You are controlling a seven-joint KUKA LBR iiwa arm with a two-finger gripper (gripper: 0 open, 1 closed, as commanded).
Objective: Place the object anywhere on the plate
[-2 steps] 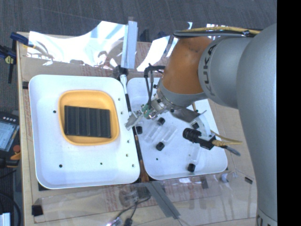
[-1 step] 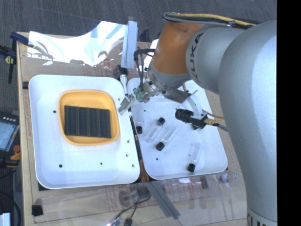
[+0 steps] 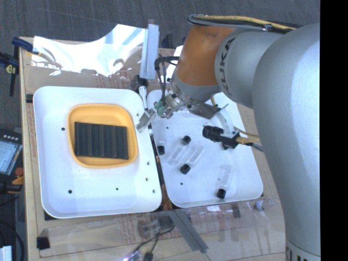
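At the left, a shallow white left bin is seen, and a yellow plate with a dark ribbed centre is set in its upper middle. Just beside it, at 3 o'clock, the right bin is placed. Several small clear vials with black caps are scattered across its floor: one vial near the middle, another below it, and a third toward 5 o'clock. All are well apart from the plate. The gripper is positioned at the 11 o'clock corner of the right bin, near the bins' shared edge. Whether it is released or grasping anything cannot be told. The grey arm with its orange band is extended from 3 o'clock.
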